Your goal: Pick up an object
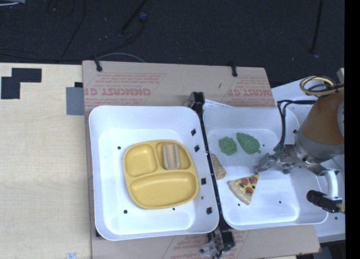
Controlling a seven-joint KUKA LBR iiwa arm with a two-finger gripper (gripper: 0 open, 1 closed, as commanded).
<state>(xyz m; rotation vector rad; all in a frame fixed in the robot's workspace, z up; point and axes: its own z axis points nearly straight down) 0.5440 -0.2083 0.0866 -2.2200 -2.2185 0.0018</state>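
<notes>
The gripper (pixel 264 165) sits low in the right bin (pixel 287 210), near its right edge; whether it is open or has hold of anything, I cannot tell; the pizza (pixel 245 187) lies just beside it toward the front edge, likely its target.

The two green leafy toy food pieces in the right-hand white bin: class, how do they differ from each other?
The rounder green leafy piece is darker and more compact; the longer green leafy piece is paler and stretched out at a slant. The rounder piece lies nearer the divider between the bins, the longer piece nearer the claw. Both are green, lie flat on the floor of the right-hand white bin, and sit apart from the claw.
</notes>
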